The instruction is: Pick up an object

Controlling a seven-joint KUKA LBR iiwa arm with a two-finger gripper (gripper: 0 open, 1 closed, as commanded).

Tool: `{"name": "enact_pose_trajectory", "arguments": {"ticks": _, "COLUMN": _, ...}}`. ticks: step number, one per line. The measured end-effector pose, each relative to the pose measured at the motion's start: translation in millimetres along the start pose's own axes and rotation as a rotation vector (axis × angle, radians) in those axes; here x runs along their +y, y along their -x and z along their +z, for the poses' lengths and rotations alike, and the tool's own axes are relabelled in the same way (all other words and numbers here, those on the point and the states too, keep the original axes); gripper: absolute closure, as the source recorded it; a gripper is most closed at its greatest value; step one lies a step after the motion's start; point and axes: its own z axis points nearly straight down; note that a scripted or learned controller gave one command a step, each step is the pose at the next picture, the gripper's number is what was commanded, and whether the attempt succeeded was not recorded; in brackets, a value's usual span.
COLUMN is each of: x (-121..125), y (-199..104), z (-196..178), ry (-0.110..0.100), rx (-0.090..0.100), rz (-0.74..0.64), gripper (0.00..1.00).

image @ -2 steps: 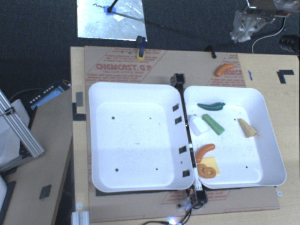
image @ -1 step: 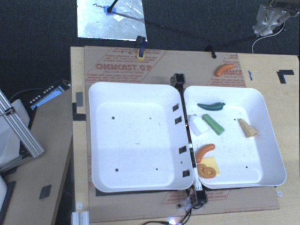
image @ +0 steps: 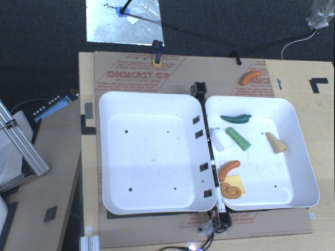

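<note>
Two white bins sit side by side on a brown board [image: 172,69] w/ red print, seen from above. The gripper [image: 320,10] shows as a pale, blurred shape at the view's top R corner, over dark floor, well apart from both bins; whether it is open or closed can't be told, and nothing can be made out in it. A thin white cable [image: 294,41] curls just below it.

The pickable items lie in the R bin [image: 303,156]. A dark green pepper [image: 235,118] lies near the far wall. Just nearer the camera, a light green block [image: 238,138] lies at a slant, w/ a small white piece [image: 218,140] beside it, close to the bin's L wall. A tan cone [image: 276,143] lies apart toward the R side, tip pointing to the far wall. Near the front L corner, an orange sausage [image: 229,169] lies at a slant just above a yellow square [image: 235,182], and an orange disc [image: 231,191] rests on that square's near edge. One more orange item [image: 250,77] lies outside the bins, on the board beyond the R bin's far wall.

The L bin [image: 112,156] shows dark dots on its floor. Black clips [image: 199,134] run along the seam btwn the bins. A yellow-and-blue clamp [image: 156,54] grips the board's far edge; beyond it, a silver sheet [image: 123,14] lies on the floor. At the view's L edge stands a metal rail [image: 21,145].
</note>
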Motion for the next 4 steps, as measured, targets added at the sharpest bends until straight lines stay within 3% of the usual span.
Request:
{"name": "enact_pose_trajectory", "arguments": {"ticks": 1, "x": -8, "y": -40, "z": 167, "ry": -0.021, "rx": 0.007, "rz": -0.008, "gripper": 1.00}}
{"name": "enact_pose_trajectory", "arguments": {"ticks": 2, "x": 0, "y": -66, "z": 134, "ry": -0.001, "rx": 0.003, "rz": -0.009, "gripper": 1.00}}
{"name": "enact_pose_trajectory", "arguments": {"ticks": 4, "x": 0, "y": -85, "z": 68, "ry": 0.000, "rx": 0.003, "rz": -0.008, "gripper": 1.00}}
